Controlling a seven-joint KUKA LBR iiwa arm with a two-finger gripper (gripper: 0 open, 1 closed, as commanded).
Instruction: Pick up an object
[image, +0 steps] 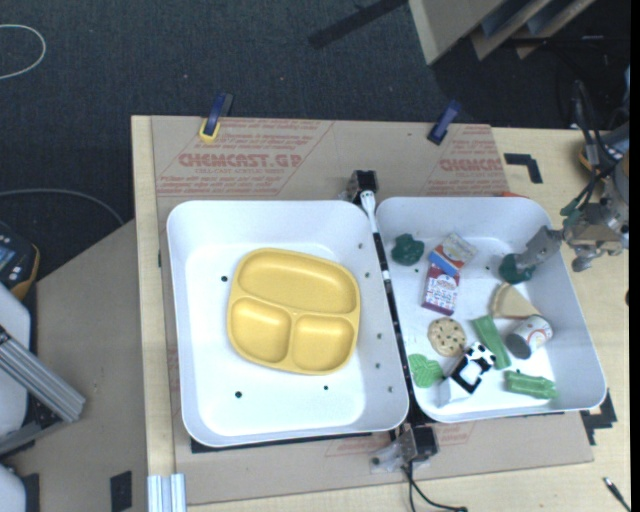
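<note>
Two white bins sit side by side on a bench. The left bin (190, 330) holds a yellow divided plate (293, 310). The right bin (585, 330) holds small toys: a cookie (446, 335), a red packet (441, 283) and green pieces. The gripper (535, 252) hovers at that bin's far right, beside a dark green toy (513, 267); whether it is apart or together cannot be told. Nothing looks lifted yet, so the pick seems undone.

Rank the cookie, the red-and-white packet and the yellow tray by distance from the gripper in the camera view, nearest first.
From the gripper at the right bin's upper right:
1. Red-and-white packet, right bin, upper left.
2. Cookie, right bin, lower left.
3. Yellow tray, left bin.
</note>
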